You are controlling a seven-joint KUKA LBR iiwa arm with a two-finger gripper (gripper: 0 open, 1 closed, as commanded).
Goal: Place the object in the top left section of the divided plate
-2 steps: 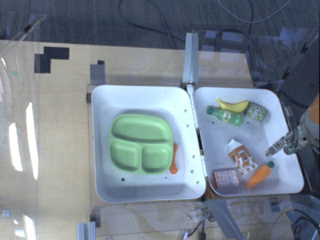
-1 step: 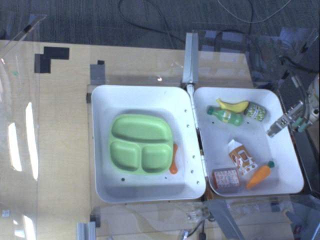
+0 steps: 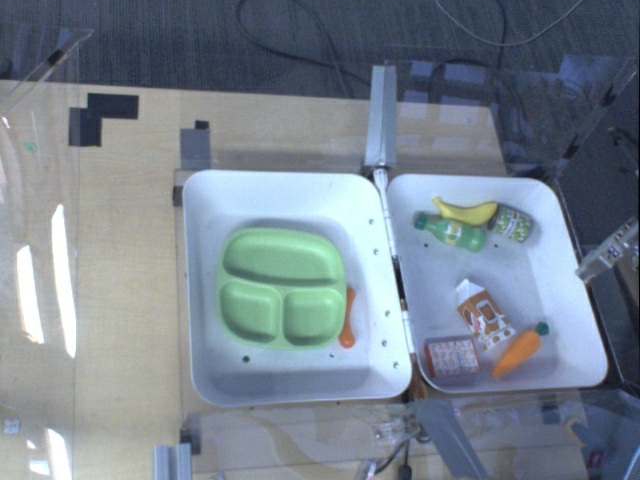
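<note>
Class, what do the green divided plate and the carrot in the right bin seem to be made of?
Divided plate: probably moulded plastic; uniform pale green, rounded compartments, soft sheen. Carrot: likely plastic toy food; flat, even orange with a smooth green cap.

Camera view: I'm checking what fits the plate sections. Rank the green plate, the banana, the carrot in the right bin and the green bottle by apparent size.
1. Green plate, by far the largest.
2. Green bottle, banana and carrot look too alike to rank.
</note>
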